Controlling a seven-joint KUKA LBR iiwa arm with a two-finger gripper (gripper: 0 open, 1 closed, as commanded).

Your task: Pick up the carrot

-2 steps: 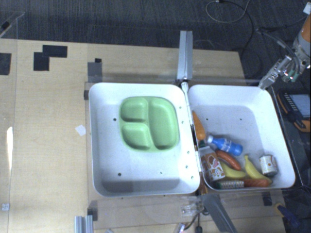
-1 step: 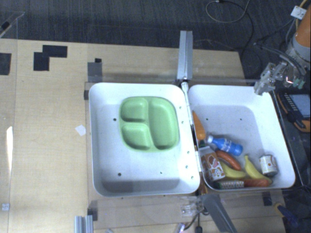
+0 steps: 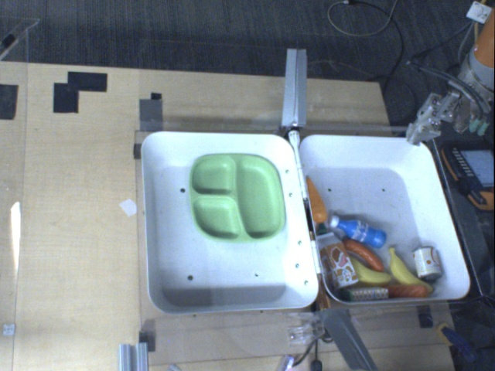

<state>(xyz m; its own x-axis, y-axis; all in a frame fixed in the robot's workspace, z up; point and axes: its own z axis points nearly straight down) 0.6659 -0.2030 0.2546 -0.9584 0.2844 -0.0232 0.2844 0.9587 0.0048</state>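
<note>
1. I'm seeing the gripper (image 3: 433,118) hanging outside the right bin (image 3: 387,161), past its 1 o'clock corner; I cannot tell its state.
2. The carrot (image 3: 315,200) is lying along the right bin's left wall, well apart from the gripper, toward its 8 o'clock.
3. A blue bottle (image 3: 357,231) is sitting just at the carrot's 4 o'clock, with a banana (image 3: 403,270) and a can (image 3: 426,262) beyond.
4. A green divided tray (image 3: 237,195) is resting in the left bin (image 3: 166,230).

Green tray (image 3: 237,195), bottle (image 3: 357,231), can (image 3: 426,262)
</note>
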